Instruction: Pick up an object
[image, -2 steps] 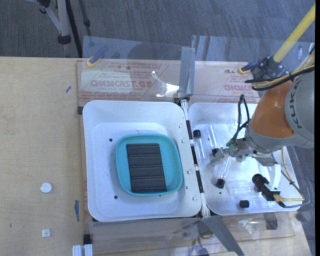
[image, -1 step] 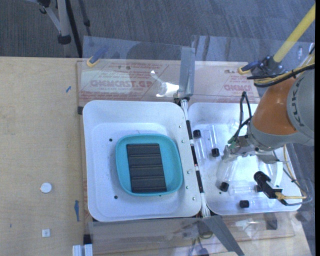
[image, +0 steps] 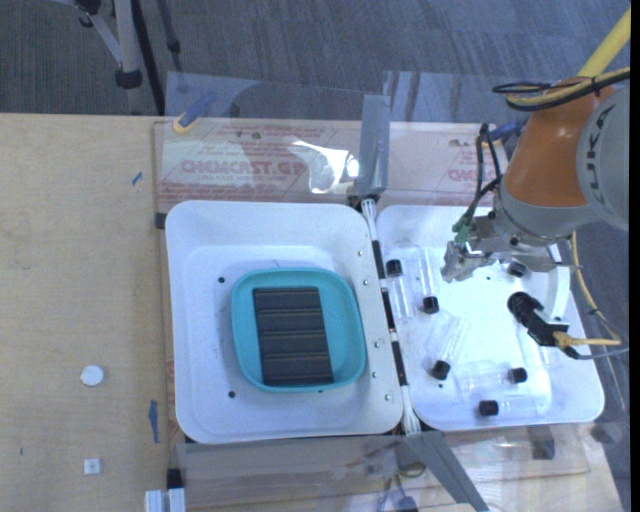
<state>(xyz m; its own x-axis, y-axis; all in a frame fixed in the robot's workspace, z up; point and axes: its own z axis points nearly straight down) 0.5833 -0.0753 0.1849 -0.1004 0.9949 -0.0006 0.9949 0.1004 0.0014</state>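
**Operator:** In the right bin (image: 580, 400), item one: clear plastic vials (image: 455, 345) with black caps, several, lying loose on the white floor. One lies near the bin's left wall (image: 405, 285), another pair near the front edge (image: 495, 378). I log these as the pick candidates.

**Second:** And the gripper (image: 462, 258)?

**Operator:** It hangs over the rear half of that bin, below the orange band. Whether the fingers are wide, narrow or holding anything, I cannot tell from this angle.

**Second:** Risks?

**Operator:** I judge three. The vials are see-through against white, so a descent may land beside one rather than around it. They are round and lie on their sides, so they would likely roll or squirt out under a pinch. Dangling cables near the wrist (image: 520, 160) could snag.

**Second:** Left bin (image: 190, 300)?

**Operator:** Item two: teal tray (image: 245, 335) holding a dark ribbed block (image: 292, 335), well apart from the gripper.
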